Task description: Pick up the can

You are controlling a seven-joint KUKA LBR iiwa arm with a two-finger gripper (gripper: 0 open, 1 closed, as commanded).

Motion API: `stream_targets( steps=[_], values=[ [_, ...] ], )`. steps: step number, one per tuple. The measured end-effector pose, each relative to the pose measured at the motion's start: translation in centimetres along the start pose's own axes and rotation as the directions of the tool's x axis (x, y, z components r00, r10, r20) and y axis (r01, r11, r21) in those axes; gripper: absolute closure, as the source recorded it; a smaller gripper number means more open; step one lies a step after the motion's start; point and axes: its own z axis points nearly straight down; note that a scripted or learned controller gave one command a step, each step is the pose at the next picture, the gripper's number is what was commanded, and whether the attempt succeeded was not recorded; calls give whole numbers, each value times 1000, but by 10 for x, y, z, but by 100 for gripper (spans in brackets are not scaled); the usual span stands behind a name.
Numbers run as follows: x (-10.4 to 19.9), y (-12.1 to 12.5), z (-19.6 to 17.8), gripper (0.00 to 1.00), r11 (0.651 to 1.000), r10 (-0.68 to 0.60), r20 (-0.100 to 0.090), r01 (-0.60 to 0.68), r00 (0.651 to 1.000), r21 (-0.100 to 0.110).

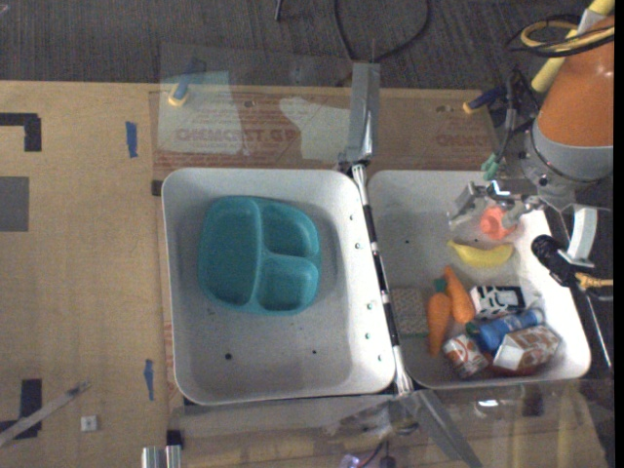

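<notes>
The can (465, 355), small with a red and white label, lies near the front edge of the right bin (414, 213). A blue bottle (507, 328) and a brown carton (527, 350) press against it on its right. My gripper (494, 201) hangs over the far right part of that bin, well behind the can. It is directly above a small orange-pink object (495, 224), and nothing of the can is near it. The grey arm with its orange band (577, 105) comes in from the upper right.
A yellow banana (481, 253), two carrots (447, 310) and a black-and-white box (495, 298) lie between the gripper and the can. A green-tan pad (409, 310) rests by the bin's left wall. A teal divided plate (258, 253) sits in the left bin (185, 291).
</notes>
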Motion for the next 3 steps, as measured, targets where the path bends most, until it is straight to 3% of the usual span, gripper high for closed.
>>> stream_targets(
  steps=[1,2,3],
  values=[
    [-59,-49,32,0,999,-41,0,41,999,-1],
    [-89,-61,107,0,1000,13,3,-13,1000,-27],
    [-92,-43,138,0,995,102,-7,-102,995,-11]
  ],
)
